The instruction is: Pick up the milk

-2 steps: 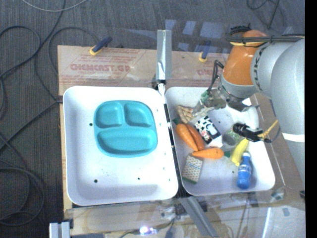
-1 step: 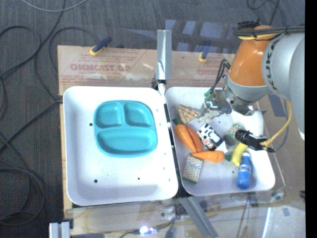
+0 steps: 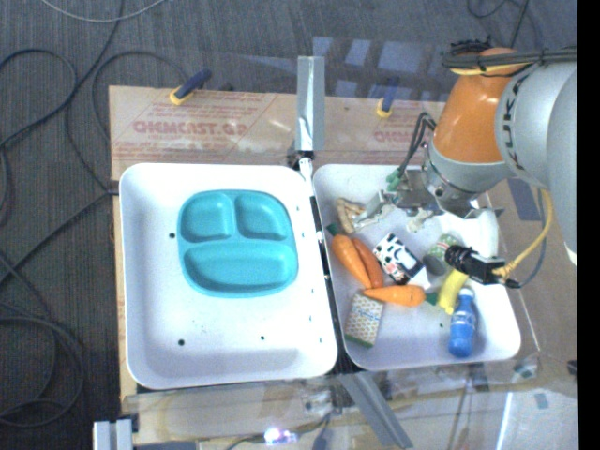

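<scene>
nearest, a blue plastic bottle at the right white bin's front, behind it the black-and-white cow-patterned milk carton wedged beside two orange carrots, gripper just behind, grip state unreadable; risk: snagging a carrot instead.

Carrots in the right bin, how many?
2. One carrot lies at the right bin's left side; the other carrot lies just below it, beside the milk. The arm may hide more.

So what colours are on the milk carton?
White with black cow-like patches; the milk carton shows best in the camera view, lying in the right bin.
</scene>
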`<move>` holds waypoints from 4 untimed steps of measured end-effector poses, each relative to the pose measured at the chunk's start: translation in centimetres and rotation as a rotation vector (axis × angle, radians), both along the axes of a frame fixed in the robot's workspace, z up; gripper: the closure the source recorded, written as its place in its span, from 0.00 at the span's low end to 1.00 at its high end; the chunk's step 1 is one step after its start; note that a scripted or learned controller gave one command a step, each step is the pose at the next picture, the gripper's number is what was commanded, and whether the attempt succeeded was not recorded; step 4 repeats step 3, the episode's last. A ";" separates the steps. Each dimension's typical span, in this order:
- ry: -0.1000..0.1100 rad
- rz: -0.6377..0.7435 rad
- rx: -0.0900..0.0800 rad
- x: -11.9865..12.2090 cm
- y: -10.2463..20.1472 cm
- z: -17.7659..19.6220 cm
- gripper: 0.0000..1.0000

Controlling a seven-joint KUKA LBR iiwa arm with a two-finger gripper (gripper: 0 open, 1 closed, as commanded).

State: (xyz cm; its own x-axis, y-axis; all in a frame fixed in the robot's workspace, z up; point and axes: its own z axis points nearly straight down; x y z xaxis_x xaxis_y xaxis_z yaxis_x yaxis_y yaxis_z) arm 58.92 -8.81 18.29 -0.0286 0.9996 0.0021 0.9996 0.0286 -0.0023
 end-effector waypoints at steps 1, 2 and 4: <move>0.001 -0.132 0.000 -1.5 1.8 1.0 0.00; 0.001 0.060 -0.005 -0.7 0.2 0.0 0.00; -0.013 0.053 -0.005 -5.6 -7.3 -9.3 0.00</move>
